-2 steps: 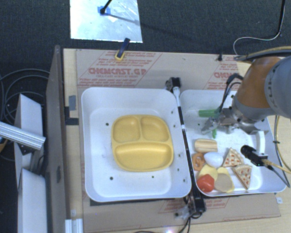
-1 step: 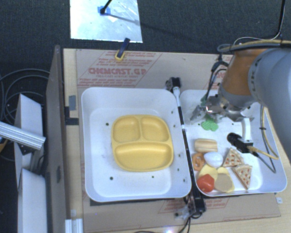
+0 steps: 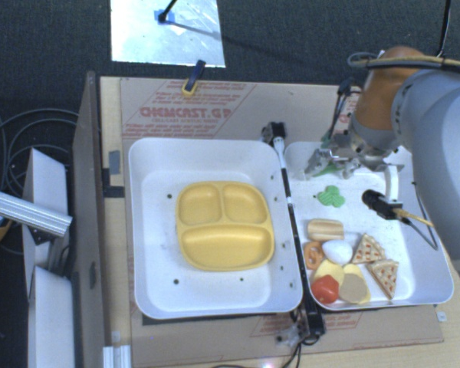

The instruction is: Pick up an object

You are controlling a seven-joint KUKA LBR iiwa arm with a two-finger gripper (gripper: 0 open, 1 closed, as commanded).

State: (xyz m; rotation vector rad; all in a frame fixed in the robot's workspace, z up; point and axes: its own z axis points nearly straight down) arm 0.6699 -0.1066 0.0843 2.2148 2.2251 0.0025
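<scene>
My gripper hangs over the back left part of the right bin, its metal fingers spread open with nothing between them. A small green leafy toy lies just in front of it, apart from the fingers. Closer to the front edge lie toy foods: a bun, a white egg, an orange pretzel, a red tomato, a tan round piece and two triangular slices.
The left bin holds a yellow compartment tray. A raised divider runs between the two bins. The grey arm fills the space over the right bin's back right corner.
</scene>
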